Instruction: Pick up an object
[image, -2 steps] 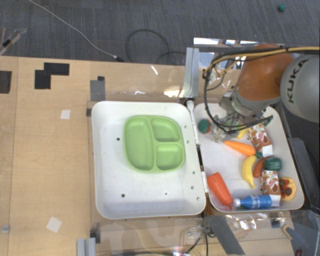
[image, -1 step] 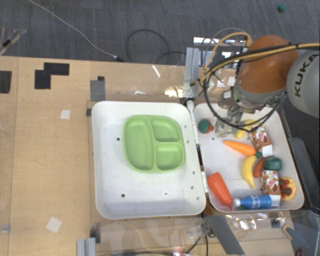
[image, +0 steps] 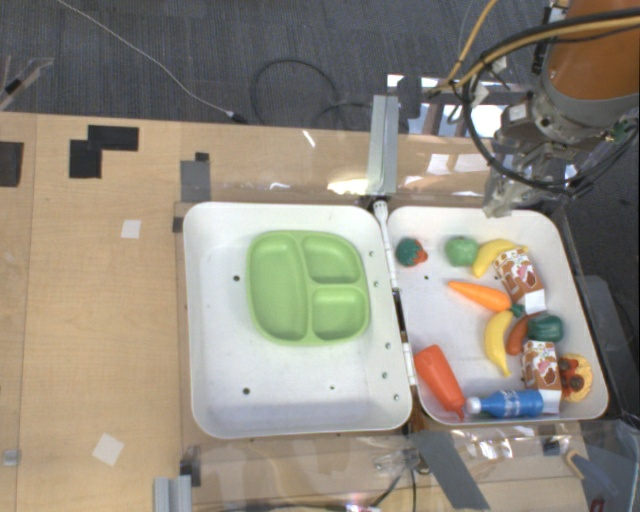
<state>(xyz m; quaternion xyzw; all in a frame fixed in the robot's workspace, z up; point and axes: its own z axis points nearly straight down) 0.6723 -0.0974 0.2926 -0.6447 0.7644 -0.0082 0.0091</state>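
Note:
The right bin (image: 580, 290) holds several toy foods. A green ball with a red patch (image: 410, 252) and a green round piece (image: 461, 250) lie near its back edge. Beside them are a yellow banana (image: 490, 257), a printed carton (image: 516, 273) and an orange carrot (image: 480, 295). Further forward lie a second banana (image: 497, 340), another carton (image: 538, 363), a red-orange piece (image: 440, 378) and a blue bottle (image: 512, 404). My gripper (image: 505, 190) hangs over the bin's back rim, above and behind the first banana, with nothing seen in it.
The left bin (image: 215, 330) carries a green divided plate (image: 307, 286). A metal post (image: 383, 145) stands behind the seam between the bins. Cables (image: 490, 60) loop above the right bin. The wooden bench (image: 90, 330) stretches out to the left.

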